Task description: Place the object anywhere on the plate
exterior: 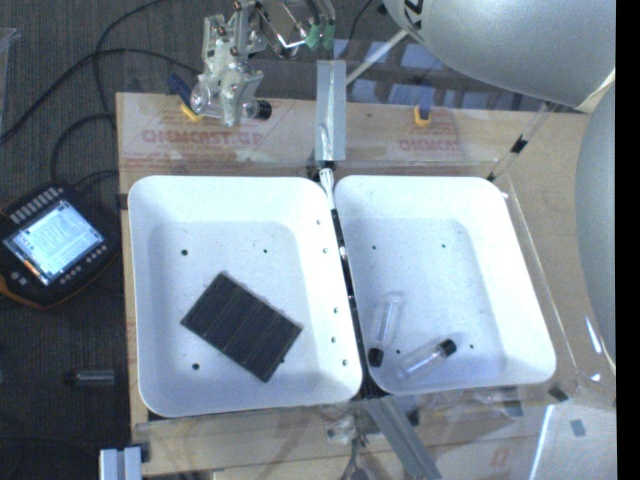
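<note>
Two clear vials lie in the right bin [500, 228], lower centre of the frame. The first vial [384, 326] runs nearly top-to-bottom, black cap at the bottom; the second vial [427, 356] lies slanted, cap toward upper right. The dark plate [241, 326] sits in the left bin [160, 218]. The claw [228, 88] hangs at upper left over the table [150, 138], holding nothing; how wide it stands I cannot tell. Risk: round vials roll off the flat plate, or the claw nudges both together.

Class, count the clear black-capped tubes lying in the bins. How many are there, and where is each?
2, both in the right bin: one tube near its left wall, the other tube near its front edge.
</note>
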Action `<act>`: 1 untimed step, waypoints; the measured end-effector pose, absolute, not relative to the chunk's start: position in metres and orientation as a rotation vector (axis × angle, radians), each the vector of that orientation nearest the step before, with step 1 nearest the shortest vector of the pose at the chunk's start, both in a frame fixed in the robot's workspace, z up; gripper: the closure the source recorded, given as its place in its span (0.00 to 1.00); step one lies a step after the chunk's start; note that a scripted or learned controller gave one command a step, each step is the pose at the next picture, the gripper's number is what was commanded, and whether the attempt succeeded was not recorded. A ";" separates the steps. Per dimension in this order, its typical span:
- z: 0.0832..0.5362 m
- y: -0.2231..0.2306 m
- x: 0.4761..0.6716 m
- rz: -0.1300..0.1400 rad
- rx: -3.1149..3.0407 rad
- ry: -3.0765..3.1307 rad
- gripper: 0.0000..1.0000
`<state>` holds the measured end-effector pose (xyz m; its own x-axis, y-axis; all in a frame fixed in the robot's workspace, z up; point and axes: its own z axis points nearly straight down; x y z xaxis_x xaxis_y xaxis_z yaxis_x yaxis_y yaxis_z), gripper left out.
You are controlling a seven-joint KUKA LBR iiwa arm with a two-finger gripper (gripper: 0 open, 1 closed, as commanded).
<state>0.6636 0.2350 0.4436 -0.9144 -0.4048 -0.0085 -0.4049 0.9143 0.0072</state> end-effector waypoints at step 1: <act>0.453 0.236 0.664 0.020 -0.648 3.064 1.00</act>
<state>0.6644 0.2359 0.4529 -0.9145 -0.4045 -0.0122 -0.4046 0.9144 0.0107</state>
